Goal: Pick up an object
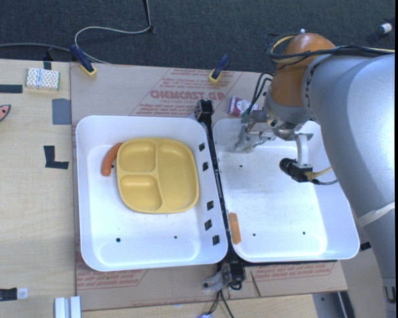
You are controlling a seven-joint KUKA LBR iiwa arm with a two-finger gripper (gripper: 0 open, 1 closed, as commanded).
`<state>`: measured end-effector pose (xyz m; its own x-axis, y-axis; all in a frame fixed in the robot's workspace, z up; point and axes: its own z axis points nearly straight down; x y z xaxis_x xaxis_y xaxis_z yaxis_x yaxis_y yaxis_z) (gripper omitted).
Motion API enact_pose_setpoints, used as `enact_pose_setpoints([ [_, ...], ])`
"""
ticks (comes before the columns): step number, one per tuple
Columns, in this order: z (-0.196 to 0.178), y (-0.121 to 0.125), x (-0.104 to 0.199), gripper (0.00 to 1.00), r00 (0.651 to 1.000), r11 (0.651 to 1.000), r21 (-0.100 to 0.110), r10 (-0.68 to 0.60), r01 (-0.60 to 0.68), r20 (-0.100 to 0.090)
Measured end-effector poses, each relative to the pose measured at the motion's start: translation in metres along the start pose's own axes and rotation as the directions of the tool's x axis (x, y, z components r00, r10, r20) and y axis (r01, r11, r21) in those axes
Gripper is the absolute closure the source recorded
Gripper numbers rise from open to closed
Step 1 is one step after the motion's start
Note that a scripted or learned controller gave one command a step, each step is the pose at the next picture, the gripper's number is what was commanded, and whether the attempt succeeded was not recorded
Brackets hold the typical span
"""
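Dark carpet runs behind the desk (26,197), a pale wooden top with a brown cardboard sheet (179,95) laid under two shallow white bins. Taking the yellow divided plate (158,175) as the landmark: it sits in the left bin (93,244), toward that bin's far side. An orange sausage-shaped piece (109,159) lies touching the plate's left edge. A second, smaller orange piece (234,227) lies to the plate's right and nearer the camera, just across the divider, in the right bin (285,244) against its left wall.

Further right of the plate, the grey arm (358,131) with its orange band (298,65) comes over the right bin. The gripper (247,141) hangs over that bin's far left corner, at about the level of the plate's far edge. Whether it is spread or pressed together cannot be told from this angle. The small orange piece lies well apart from the gripper, nearer the camera and slightly toward the plate.
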<state>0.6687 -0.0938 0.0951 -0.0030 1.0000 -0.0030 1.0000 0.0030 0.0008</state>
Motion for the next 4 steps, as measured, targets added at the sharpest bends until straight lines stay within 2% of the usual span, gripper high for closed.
enact_pose_setpoints([
  [1,0.010,-0.026,-0.004,1.00,1.000,1.000,0.000,0.002,-0.002,-0.002],
  [2,-0.090,-0.075,0.059,1.00,1.000,1.000,0.000,0.000,0.000,-0.004],
  [3,-0.089,-0.045,0.109,1.00,1.000,1.000,0.003,0.000,0.000,-0.004],
  [4,-0.089,0.000,0.061,1.00,1.000,1.000,0.002,0.003,-0.003,-0.001],
])
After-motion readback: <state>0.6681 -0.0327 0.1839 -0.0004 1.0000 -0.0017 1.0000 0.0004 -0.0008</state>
